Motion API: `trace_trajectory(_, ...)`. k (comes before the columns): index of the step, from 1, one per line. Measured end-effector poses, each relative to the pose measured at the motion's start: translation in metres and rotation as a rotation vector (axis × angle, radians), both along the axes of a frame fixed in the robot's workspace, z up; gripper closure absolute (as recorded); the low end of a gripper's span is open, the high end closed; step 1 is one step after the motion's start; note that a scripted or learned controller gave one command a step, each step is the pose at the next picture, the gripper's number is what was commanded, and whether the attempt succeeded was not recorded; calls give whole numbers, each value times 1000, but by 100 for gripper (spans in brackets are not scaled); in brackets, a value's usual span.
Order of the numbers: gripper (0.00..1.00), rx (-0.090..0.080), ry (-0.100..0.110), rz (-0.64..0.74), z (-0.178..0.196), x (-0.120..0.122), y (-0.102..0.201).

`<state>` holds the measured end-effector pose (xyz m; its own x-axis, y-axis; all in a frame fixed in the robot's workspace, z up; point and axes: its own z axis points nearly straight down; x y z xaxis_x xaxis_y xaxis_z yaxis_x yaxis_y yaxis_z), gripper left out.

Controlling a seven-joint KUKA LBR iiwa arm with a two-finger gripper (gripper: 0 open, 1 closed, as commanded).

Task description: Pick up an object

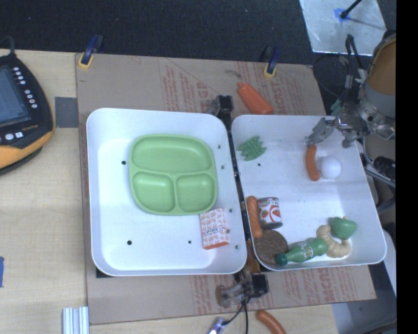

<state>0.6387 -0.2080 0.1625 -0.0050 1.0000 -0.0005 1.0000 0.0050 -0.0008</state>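
Overhead camera: the gripper [334,125] hangs with fingers spread apart and nothing between them, over the right bin [297,190] at its two o'clock corner. Just below lies a sausage [311,163], long axis twelve-to-six, touching a white ball [330,167]

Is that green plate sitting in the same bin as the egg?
No, the plate lies in the left bin, the egg in the right bin.
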Motion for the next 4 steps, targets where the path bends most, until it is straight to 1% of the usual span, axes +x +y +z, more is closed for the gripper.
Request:
trace_trajectory(1, 0, 0, 4, 2, -71, 5, -3)
trace_trajectory(2, 100, 0, 4, 6, -60, 5, -3)
trace_trajectory(3, 100, 1, 3, 1, -36, -6, 35)
trace_trajectory(4, 100, 2, 1, 1, 30, -4, 135)
